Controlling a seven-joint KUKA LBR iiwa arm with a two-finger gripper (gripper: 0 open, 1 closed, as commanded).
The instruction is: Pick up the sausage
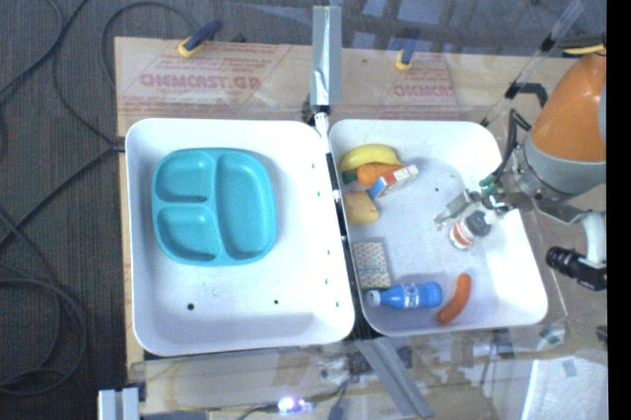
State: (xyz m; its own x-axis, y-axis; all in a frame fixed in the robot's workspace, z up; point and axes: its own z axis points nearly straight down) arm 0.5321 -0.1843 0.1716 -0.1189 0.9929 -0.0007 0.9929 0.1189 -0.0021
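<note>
We see the sausage (454,299) lying in the right bin (513,295), close to that bin's near wall and toward its near right corner. Its long axis runs on a slant: the upper end points far and slightly right, the lower end points near and left, so it leans steeply rather than lying flat across the bin. Just to its left lies a blue bottle (405,295), set almost crosswise with its white cap to the left; the 2 sit near each other with a thin strip of white floor between them. To the sausage's right we find bare floor up to the right wall, and on its far side more bare floor reaches up toward the gripper (461,213). The gripper hangs over the right half of the bin, well apart from the sausage, reaching in from the right, its 2 fingers spread with nothing between them. Just below it stands a small round container (461,236). Along the bin's left wall we see a banana (369,155), an orange piece with a white tube (397,178), a yellowish lump (361,208) and a patterned sponge (370,260). The left bin (296,300) holds a blue divided plate (215,205) with 3 compartments.
</note>
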